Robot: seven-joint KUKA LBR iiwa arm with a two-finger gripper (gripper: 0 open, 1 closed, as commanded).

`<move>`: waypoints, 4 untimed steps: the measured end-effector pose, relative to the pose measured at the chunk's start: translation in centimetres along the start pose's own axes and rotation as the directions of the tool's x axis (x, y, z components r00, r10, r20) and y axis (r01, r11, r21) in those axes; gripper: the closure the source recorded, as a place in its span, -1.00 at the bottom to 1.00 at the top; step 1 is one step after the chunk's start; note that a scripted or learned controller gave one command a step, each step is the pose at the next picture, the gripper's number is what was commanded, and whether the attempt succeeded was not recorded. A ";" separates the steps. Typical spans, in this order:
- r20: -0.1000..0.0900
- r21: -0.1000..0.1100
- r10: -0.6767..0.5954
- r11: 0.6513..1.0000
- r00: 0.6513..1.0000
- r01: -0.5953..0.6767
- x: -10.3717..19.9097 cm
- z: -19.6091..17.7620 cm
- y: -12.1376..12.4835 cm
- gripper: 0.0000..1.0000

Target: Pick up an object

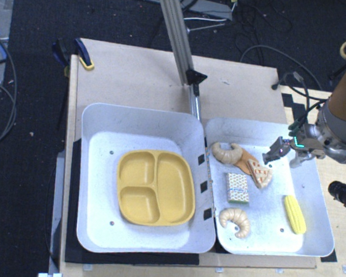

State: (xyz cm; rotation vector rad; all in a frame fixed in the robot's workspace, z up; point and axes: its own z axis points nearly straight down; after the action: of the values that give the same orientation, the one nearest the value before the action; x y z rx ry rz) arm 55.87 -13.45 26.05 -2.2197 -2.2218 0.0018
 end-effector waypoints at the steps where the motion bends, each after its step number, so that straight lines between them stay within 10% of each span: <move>1: 0.000 -0.001 0.000 1.000 1.000 0.000 0.0 0.0 0.0 -1.00; 4: 0.001 -0.006 0.001 1.000 1.000 -0.001 -0.4 15.1 1.8 -1.00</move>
State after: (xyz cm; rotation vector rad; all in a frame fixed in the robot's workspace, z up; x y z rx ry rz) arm 57.68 -13.81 10.92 -2.2248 -2.2237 -0.0033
